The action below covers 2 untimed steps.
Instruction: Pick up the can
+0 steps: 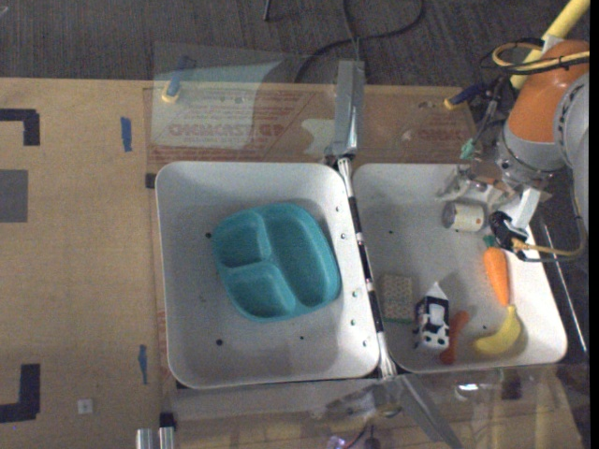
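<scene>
The can [462, 217] is a small silver cylinder lying on its side in the upper right part of the right bin [402, 204]. My gripper [479, 195] hangs directly over it, reaching in from the right under the orange wrist band [543, 110]. The gripper's body hides the can's upper edge, and the two look to be touching or nearly so.
An orange carrot [497, 274], a banana [499, 335], a cow-patterned carton [431, 318], a reddish stick-shaped item [456, 335] and a mesh pad [396, 297] lie in the right bin's near half. A teal divided plate [274, 260] sits in the left bin [187, 204].
</scene>
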{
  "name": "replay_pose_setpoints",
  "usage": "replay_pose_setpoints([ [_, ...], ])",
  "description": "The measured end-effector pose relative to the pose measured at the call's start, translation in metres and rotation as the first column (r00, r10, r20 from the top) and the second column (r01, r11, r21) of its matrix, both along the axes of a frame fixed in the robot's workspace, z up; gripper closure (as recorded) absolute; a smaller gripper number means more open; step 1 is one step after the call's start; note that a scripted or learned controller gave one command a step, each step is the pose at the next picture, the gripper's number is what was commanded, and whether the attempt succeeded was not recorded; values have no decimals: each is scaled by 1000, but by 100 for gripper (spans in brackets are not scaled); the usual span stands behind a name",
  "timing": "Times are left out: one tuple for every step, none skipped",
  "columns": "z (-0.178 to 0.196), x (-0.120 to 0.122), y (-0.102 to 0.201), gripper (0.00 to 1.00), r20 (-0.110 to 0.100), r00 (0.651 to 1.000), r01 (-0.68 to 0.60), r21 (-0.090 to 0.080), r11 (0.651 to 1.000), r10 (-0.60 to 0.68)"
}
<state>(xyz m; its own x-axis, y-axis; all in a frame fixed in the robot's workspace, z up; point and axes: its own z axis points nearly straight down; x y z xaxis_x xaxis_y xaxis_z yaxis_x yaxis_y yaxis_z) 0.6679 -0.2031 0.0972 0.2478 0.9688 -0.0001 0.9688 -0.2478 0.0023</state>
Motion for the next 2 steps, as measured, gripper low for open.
replay_pose_setpoints([
  [11,1,0,100,3,1000,-1,-2,1000,1],
  [99,0,63,100,1,1000,14,0,1000,-14],
])
